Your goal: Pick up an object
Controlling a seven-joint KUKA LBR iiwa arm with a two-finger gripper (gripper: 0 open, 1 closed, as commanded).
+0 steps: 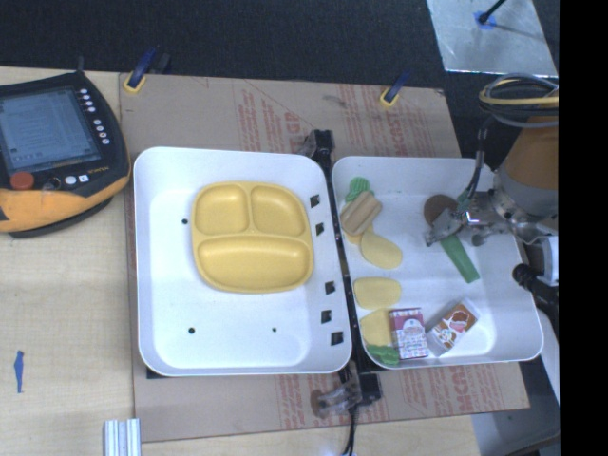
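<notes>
The right bin (503, 174) holds several toy foods. A brown bread roll (361, 214) lies over a green leafy piece (356, 189) at its left. Below them lie two pale yellow slices (381, 250) (376, 291), a red and white carton (409, 334) and a brown carton (452, 326). A green stick (463, 259) lies on a slant in the middle. A brown round piece (438, 206) sits just above it. My gripper (445, 232) reaches in from the right and hangs low between the brown piece and the upper end of the green stick.
The left bin (161, 255) carries a yellow divided plate (253, 236). A teach pendant (57, 145) rests on the bench at far left. Black clips (330, 255) line the seam between the bins. The arm's grey body (527, 183) stands over the right bin's right rim.
</notes>
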